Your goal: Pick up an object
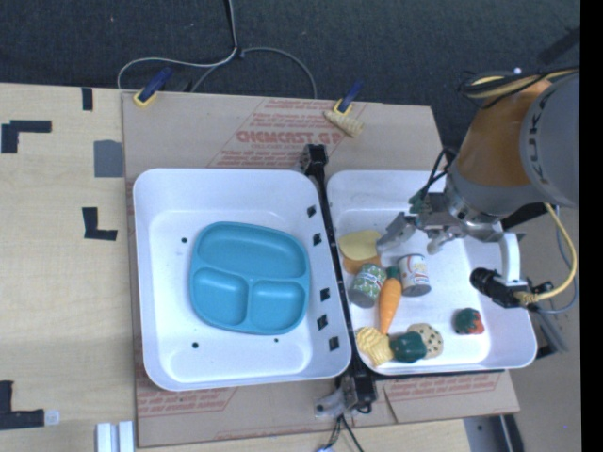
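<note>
1. The counter (57,281) is pale wood, with a brown cardboard sheet (283,135) on top of it.
2. Two white bins sit side by side on the cardboard. The left bin (160,196) has a blue tray (250,278) in it (the tray has three sections).
3. The right bin (509,351) holds small toy foods, and I will use the orange carrot (388,304) as the landmark.
4. A yellow round piece (359,248) lies just above the carrot, toward the far side of the bin.
5. A grey-green can (366,285) touches the carrot on its left.
6. A small can with a red and white label (414,275) sits just to the right of the carrot's top.
7. A yellow ridged piece (374,347) is just below the carrot. A dark green piece (408,347) and a spotted cookie (429,338) are below and to the right of the carrot.
8. A red and green piece (467,322) sits well to the right of the carrot, by itself.
9. The hand (421,234) hangs above and to the right of the carrot, over the labelled can. Its two fingers are spread apart, with nothing between them.
</note>
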